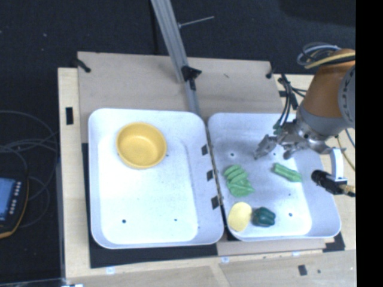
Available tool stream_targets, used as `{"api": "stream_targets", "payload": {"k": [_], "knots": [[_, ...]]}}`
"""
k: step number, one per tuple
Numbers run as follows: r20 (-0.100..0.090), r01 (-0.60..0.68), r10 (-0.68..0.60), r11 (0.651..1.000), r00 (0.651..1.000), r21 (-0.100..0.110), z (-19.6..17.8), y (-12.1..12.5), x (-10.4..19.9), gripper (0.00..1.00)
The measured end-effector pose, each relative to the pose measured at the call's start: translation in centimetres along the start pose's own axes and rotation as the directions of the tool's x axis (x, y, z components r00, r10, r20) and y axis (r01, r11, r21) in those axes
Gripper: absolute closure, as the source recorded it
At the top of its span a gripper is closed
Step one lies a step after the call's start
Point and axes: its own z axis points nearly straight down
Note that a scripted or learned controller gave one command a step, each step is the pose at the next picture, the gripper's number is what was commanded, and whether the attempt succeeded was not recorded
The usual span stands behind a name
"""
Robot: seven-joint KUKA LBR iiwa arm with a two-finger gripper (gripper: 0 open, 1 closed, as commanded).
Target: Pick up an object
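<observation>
The right bin [251,127] holds a light green ridged vegetable [238,181], a small green pod [287,173], a pale yellow round fruit [240,216] and a dark green pepper [263,216]. My gripper [274,150] hangs over the upper middle of this bin, open, with one finger [261,148] pointing down-left. Nothing sits between the fingers. The green pod lies just below and right of the gripper, and the ridged vegetable lies below and left of it.
A yellow bowl [142,145] stands in the upper left of the left bin [149,220]. A slanted metal pole [173,40] rises behind the bins. The arm's orange band [326,91] and cables hang over the right bin's far right corner.
</observation>
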Motion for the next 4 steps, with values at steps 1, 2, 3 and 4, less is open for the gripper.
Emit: {"api": "stream_targets", "payload": {"k": [1,2,3,4], "knots": [[0.000,-0.001,0.001,1.000,1.000,0.001,4.5,-0.7,-0.5,0.00],[0.003,0.000,0.000,1.000,1.000,-0.008,5.8,-0.6,-0.6,0.00],[0.001,-0.001,0.001,1.000,1.000,-0.009,4.8,-0.6,-0.6,1.00],[0.000,-0.001,0.001,1.000,1.000,-0.007,0.1,-1.2,-0.5,1.00]]}}
